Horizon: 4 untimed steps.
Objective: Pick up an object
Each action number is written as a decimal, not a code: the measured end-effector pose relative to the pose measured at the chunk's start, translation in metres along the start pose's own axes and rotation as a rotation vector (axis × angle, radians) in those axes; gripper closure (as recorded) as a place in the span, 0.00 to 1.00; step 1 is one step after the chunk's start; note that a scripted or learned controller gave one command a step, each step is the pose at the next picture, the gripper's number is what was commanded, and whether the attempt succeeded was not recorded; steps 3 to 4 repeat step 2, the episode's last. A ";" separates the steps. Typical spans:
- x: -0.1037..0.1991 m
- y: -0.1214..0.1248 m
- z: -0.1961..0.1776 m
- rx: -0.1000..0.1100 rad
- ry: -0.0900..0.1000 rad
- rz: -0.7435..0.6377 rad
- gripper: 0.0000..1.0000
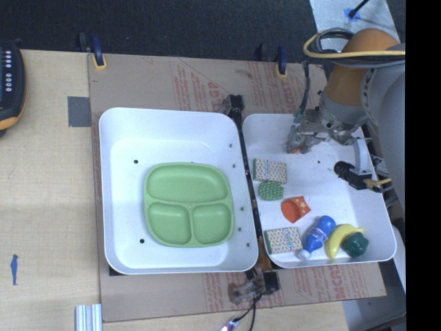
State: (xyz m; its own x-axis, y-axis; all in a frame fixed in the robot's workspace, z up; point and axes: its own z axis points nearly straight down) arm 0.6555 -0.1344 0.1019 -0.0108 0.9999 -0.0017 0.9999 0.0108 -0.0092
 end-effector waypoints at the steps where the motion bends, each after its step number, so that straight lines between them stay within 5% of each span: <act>1: 0.046 -0.027 -0.091 -0.009 0.002 0.005 1.00; 2: 0.086 -0.050 -0.130 -0.007 0.002 0.006 1.00; 4: 0.086 -0.050 -0.130 -0.007 0.002 0.006 1.00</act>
